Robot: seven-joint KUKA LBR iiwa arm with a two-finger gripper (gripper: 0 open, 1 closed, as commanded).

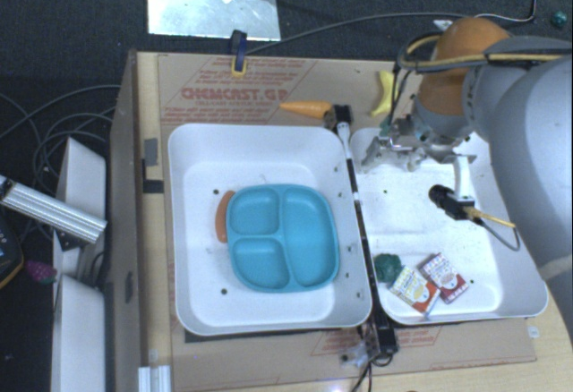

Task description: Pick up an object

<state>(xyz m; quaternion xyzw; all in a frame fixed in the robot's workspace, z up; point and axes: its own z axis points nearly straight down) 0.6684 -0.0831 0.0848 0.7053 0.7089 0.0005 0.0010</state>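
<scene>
- The grey arm with the orange band [457,50] is reaching in from the right over the far end of the right white bin [524,292]
- Its two-finger gripper [394,151] is hanging above that bin's far left corner; whether it is gripping anything cannot be told
- A dark green lump [388,267], a small yellow-and-white packet [413,286] and a small red-and-white packet [443,276] are lying at the bin's near end, well apart from the gripper
- A blue plastic divided plate [282,234] is sitting in the left white bin [192,166], an orange sausage-shaped piece [221,216] just beside its left edge

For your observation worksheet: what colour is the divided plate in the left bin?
Light blue; the divided plate shows best in the camera view.
</scene>
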